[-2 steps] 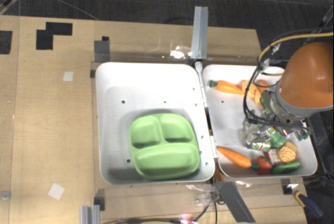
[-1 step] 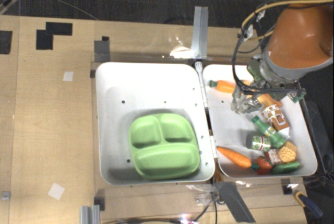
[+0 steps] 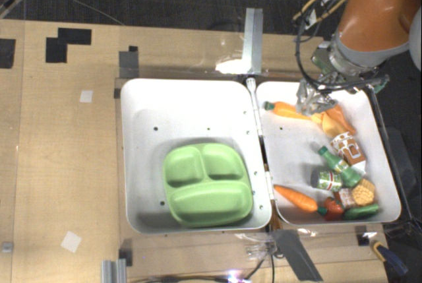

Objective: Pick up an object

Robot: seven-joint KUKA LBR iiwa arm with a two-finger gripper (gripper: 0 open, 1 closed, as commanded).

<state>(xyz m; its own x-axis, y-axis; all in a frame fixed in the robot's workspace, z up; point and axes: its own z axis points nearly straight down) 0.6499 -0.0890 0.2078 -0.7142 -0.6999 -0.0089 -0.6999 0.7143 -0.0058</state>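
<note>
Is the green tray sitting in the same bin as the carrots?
No: the green tray lies alone in the left bin, while both carrots lie in the right bin.

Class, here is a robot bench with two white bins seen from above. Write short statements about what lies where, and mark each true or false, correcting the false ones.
1. The green divided tray lies in the left bin. True.
2. Two carrots lie in the right bin. True: one near its top, one near its bottom.
3. The gripper hangs over the left bin. False: it is over the right bin's top.
4. The green bottle lies in the green divided tray. False: it is in the right bin.
</note>
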